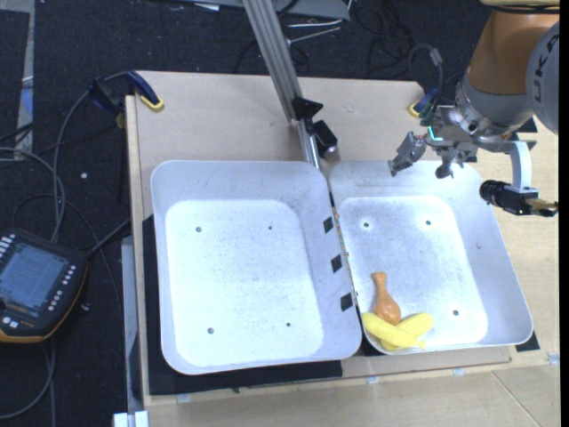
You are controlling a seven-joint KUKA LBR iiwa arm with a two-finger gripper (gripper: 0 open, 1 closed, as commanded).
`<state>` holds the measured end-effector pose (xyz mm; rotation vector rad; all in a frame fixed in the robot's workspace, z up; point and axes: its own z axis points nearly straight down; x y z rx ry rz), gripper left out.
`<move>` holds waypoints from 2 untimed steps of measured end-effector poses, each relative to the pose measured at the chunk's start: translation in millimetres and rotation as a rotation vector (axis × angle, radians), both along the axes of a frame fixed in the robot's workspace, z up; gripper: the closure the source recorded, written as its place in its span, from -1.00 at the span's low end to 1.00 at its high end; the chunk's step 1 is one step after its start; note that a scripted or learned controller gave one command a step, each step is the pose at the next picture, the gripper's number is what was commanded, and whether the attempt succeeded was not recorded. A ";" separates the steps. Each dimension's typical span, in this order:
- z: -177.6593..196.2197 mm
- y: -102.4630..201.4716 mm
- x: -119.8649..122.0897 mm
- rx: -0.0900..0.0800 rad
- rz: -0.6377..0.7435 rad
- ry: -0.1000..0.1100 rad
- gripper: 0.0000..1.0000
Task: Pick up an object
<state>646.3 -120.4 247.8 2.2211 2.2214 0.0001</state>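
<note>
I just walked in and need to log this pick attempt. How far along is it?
Nothing looks done yet. The yellow banana and the orange piece lie touching in the right bin, at its near left corner. In hand: the gripper hangs open above that bin's far edge, with nothing between its fingers. Left: reaching an object, closing on it and lifting.

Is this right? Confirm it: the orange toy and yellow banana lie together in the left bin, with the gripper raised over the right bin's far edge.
Not quite. The camera view shows the orange toy and yellow banana touching in the right bin, near its front edge. The gripper placement is correct.
</note>
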 end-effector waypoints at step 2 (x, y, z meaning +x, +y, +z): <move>-44.4 2.3 -6.4 0.001 0.000 0.004 -1.00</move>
